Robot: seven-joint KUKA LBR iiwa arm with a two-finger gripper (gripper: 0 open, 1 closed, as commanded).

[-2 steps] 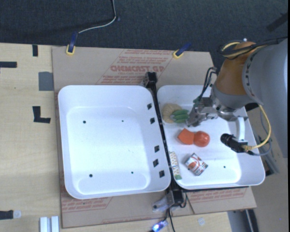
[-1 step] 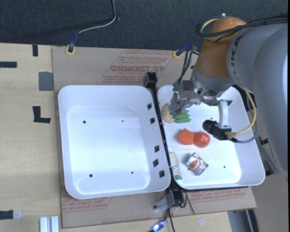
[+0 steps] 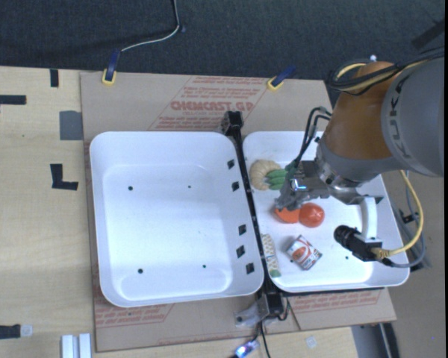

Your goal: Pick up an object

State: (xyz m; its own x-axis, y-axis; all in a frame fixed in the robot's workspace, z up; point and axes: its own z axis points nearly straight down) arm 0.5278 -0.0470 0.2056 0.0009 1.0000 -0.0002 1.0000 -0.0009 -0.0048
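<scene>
In the right bin [image 3: 358, 273] my gripper [image 3: 292, 195] hangs low over a cluster of objects. Just below its tip lie two red-orange round pieces: one [image 3: 286, 215] flatter and one [image 3: 311, 215] like a tomato. A beige knobbly item [image 3: 262, 173] with a green part [image 3: 276, 177] sits to the gripper's left, near the divider. A small red-and-white can [image 3: 304, 252] lies on its side toward the front. The arm's grey and orange wrist [image 3: 358, 136] covers the bin's far right part.
The left bin [image 3: 164, 222] stands beside the right one, separated by a black-clipped divider [image 3: 243, 200]. A patterned strip [image 3: 268, 248] lies along the divider's front. A black cable fitting [image 3: 352, 241] hangs off the arm over the right bin. Both bins rest on a cardboard sheet [image 3: 201, 103].
</scene>
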